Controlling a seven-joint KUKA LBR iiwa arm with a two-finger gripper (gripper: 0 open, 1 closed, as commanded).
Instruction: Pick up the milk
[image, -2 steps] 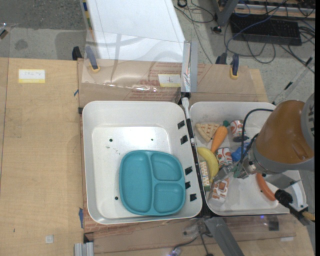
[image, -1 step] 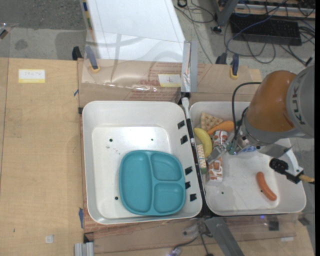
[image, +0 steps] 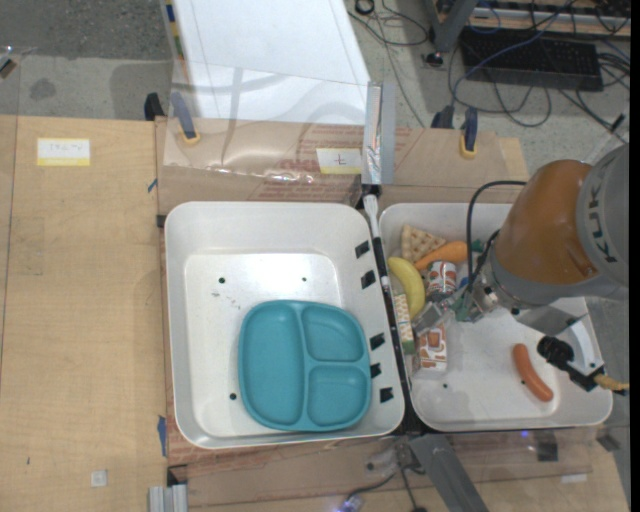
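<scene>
Small brown-and-white milk carton (image: 432, 348) lies flat w/ banana (image: 407, 285) etc. against right white bin's (image: 480, 405) left wall, so the grey two-finger gripper (image: 455, 305) hangs just above-right; can't tell whether it's parted or closed.

- The arm (image: 560, 235) is cut off by the right edge of the view.
- The gripper (image: 462, 303) is largely covered by the arm's orange band, so the state of its fingers cannot be told.
- The right bin (image: 500, 400) has its far right corner hidden beneath the arm.
- The small carton (image: 432, 345) near the right bin's left wall bears print too small to be read.
- The cracker (image: 420, 243) is partly covered by the carrot (image: 442, 255).
</scene>
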